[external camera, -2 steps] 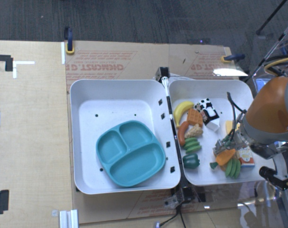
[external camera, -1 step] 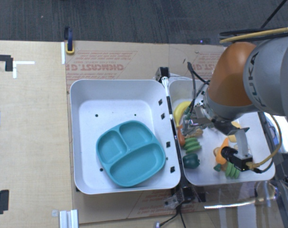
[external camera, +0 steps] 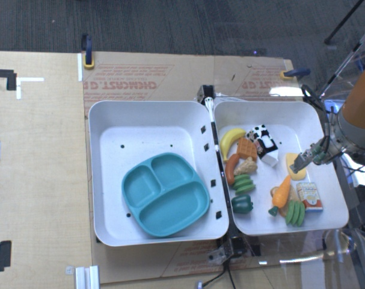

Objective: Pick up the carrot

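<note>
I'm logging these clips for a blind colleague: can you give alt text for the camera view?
The grey arm's two-finger gripper hovers in the right white bin, just above and right of the small orange toy carrot, which lies among toy foods, including a yellow banana and a green bell pepper. The left white bin holds a teal divided plastic plate.

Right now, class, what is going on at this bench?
A grey robot arm reaches in from the right, its claw low over the right bin, above a yellow piece near the far wall. The carrot lies free just beside it, next to green beans and a small carton. The left bin holds a teal divided plate.
</note>
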